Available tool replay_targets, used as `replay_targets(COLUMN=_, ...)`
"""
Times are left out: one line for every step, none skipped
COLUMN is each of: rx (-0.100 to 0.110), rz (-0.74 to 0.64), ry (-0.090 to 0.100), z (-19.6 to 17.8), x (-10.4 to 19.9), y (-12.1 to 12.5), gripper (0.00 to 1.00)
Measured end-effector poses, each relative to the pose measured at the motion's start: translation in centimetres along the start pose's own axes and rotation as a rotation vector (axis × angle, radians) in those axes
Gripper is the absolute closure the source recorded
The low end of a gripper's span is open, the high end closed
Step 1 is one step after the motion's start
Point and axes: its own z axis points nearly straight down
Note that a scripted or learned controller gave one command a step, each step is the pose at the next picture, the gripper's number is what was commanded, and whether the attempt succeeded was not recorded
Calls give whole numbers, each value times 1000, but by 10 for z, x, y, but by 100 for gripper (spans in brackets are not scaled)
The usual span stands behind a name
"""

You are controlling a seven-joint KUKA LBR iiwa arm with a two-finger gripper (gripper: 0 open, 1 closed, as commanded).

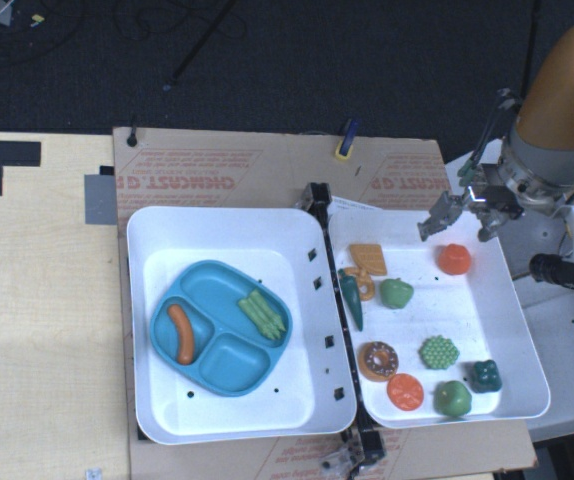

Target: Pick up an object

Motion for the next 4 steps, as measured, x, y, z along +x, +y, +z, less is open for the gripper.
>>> replay_targets(rx=-12, rz=-2, ry=-1, z=-8, x=0, y=1, gripper=0)
replay_targets(rx=-7, rz=-2, ry=-1, z=36, x=0, y=1, gripper=0)
replay_targets(rx=-7, rz=-2, ry=-1, z=80, x=2, y=-2, gripper=0)
replay_targets(rx=-8, rz=-1, ry=-1, z=132, x=-6, y=2, gripper=0)
